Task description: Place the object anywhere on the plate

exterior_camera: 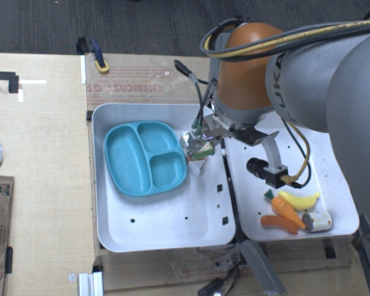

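Blue plate [147,158] in left bin [160,230]

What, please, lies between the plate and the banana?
In the camera view, the pincer and the bins' shared rims lie between plate and banana.

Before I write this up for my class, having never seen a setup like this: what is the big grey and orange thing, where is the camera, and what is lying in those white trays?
The big grey and orange shape is a robot arm, reaching in from the right. The one camera is fixed above the bench and looks down at a slant. At the arm's tip is its gripper, low over the right edge of the left bin, just beside a blue divided plate. Something small and crumpled, pale with a bit of green, sits right at the tip; whether it is actually held is too cluttered to tell. The right bin has toy food in its near corner: a banana, two carrots and a small can.
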`<state>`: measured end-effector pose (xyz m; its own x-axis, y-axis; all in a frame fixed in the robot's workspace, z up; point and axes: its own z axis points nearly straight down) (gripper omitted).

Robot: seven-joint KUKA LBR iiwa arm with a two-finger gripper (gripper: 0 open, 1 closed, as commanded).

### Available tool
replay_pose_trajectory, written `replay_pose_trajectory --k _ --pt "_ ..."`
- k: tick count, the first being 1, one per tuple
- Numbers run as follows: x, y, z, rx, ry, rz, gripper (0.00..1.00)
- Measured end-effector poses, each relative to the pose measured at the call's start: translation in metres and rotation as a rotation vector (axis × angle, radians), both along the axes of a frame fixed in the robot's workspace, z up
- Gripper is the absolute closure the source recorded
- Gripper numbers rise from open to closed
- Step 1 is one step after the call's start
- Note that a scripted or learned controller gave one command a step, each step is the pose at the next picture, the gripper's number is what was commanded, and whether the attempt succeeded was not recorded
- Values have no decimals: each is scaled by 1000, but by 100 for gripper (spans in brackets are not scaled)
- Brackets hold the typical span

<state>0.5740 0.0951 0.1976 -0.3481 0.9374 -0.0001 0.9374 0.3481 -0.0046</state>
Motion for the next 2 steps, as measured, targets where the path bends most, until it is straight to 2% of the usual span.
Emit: replay_pose_trajectory --k 1,2 --pt "7 59 -2 0 -3 132 100" --pt "7 59 -2 0 -3 131 0"
